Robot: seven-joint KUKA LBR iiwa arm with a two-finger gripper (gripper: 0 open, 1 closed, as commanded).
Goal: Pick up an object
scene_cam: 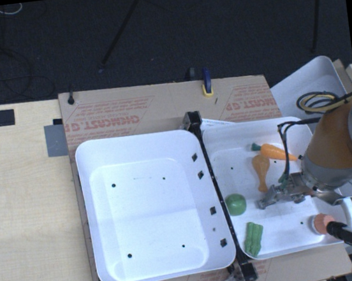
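- Nearest the camera, the left bin [97,179] has nothing in it but a few dark dots on its floor.
- Right bin [252,134] holds all the stuff: green ball [236,204] by the divider, ridged green piece [253,238] near the front wall, orange bendy thing [266,162] towards the back, pinkish-orange bit [320,223] in the front right corner.
- Gripper [274,195] sits low, just beside the orange thing; can't tell how wide it's open, and nothing seems to be in it.
- My guess at the risk: it closes on bare floor, or nudges the orange thing aside, since it looks off-centre from everything.
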